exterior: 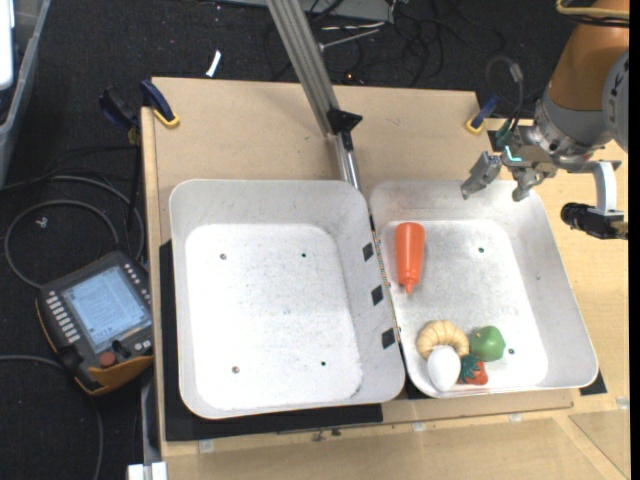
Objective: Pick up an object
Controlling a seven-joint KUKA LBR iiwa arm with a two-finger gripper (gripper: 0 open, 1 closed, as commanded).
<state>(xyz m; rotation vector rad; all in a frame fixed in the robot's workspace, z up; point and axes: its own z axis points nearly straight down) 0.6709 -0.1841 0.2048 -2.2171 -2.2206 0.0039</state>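
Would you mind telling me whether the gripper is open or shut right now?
Open. The gripper hovers over the far edge of the right bin, its two fingers spread apart with nothing between them.

Grey arm with orange band, metal fingers

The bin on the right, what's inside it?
Inside the right bin: an orange carrot, a croissant, a white egg and a green pepper. A small red thing is partly covered, so I can't name it.
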